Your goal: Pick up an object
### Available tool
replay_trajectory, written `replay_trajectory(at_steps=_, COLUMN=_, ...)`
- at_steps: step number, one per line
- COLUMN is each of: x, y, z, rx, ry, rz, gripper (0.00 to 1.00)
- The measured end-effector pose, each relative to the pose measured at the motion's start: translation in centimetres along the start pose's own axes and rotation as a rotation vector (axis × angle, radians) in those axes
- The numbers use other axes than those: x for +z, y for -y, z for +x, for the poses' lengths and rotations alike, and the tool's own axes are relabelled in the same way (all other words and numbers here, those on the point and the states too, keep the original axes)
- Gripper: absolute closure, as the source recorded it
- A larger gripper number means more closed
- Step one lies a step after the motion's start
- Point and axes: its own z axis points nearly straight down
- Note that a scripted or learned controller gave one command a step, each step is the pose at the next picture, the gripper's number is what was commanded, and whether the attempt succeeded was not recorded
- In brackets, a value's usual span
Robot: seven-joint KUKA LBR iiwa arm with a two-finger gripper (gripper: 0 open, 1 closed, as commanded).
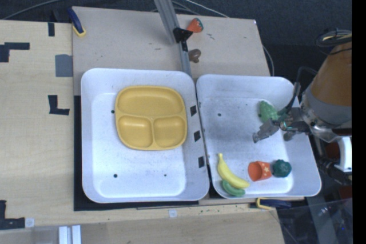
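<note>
Right bin [240, 88]: gripper [269, 130], grip state unclear, beside green toy [266, 109] at 12 o'clock; banana [230, 173], orange cup [259, 171] at 6.

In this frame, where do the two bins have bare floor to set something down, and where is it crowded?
Left bin: bare strip along the near edge, below the yellow tray. Right bin: bare across its far-left part, left of the green toy and gripper. Crowded: the near edge, with banana, orange cup and dark green ball.
</note>
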Motion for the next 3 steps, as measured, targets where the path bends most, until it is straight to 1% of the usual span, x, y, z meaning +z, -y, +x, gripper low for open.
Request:
replay_trajectory(at_steps=1, x=0.0, y=0.0, z=0.0, rx=0.001, ry=0.0, rz=0.0, gripper=0.0)
replay_trajectory(at_steps=2, x=6.1, y=-0.5, z=0.4, rx=0.0, ry=-0.001, rz=0.006, gripper=0.0)
replay_trajectory(at_steps=3, x=12.3, y=-0.2, z=1.3, rx=0.001, ry=-0.001, rz=0.006, gripper=0.0)
